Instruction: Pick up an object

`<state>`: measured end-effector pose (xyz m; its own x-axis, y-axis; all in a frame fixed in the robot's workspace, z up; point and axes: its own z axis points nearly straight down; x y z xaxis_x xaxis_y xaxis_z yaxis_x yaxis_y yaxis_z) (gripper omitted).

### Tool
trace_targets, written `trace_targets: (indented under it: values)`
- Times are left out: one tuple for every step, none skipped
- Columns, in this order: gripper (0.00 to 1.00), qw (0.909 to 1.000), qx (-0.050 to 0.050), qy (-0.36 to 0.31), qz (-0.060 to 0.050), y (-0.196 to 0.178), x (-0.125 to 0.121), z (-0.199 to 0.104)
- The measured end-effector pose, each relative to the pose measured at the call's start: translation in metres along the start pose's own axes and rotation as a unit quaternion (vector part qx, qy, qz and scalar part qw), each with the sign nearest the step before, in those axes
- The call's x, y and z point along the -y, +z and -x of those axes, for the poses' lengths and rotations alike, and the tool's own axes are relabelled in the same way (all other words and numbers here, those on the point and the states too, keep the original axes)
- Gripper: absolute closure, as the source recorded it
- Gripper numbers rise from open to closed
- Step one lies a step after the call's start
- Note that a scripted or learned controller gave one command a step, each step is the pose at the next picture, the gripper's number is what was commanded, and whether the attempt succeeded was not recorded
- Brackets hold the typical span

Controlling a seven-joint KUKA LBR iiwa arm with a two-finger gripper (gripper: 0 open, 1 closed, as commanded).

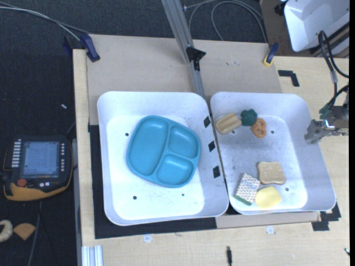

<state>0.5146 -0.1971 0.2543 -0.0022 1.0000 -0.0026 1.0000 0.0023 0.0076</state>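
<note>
White plastic for both bins, set side by side on the pale wooden worktop (144,60). Jaws hanging at the outer rim of the right bin (294,101), about halfway along that side. Released or clenched: cannot tell, too small and too dim at this angle.

Nearest the jaws, across a stretch of bare bin floor: an orange piece (259,128), just beside a dark green piece (248,116). Just beyond those, a tan bread roll (227,123), close to the wall next to the other bin.

Toward the front edge from the jaws, and well apart from them: a slice of toast (271,173), lying flat. Just in front of it, touching or nearly so, a yellow lump (268,197). Beside that, on the side away from the jaws, a green-and-white checked sponge (247,188).

Farthest from the jaws, in the left bin (111,110): a blue divided plate (163,149) with three compartments, lying flat near the middle.
</note>
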Motion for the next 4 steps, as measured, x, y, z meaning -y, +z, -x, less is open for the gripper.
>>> trace_targets:
  values:
    - [1.00, 1.0000, -0.002, -0.003, -0.002, -0.007, -0.012, -0.054]
    - [1.00, 1.0000, -0.003, -0.002, -0.005, 0.008, -0.023, -0.108]
    - [1.00, 1.0000, -0.003, -0.002, -0.005, 0.021, -0.034, -0.163]
    - [1.00, 1.0000, -0.002, -0.001, -0.006, 0.032, -0.033, -0.215]
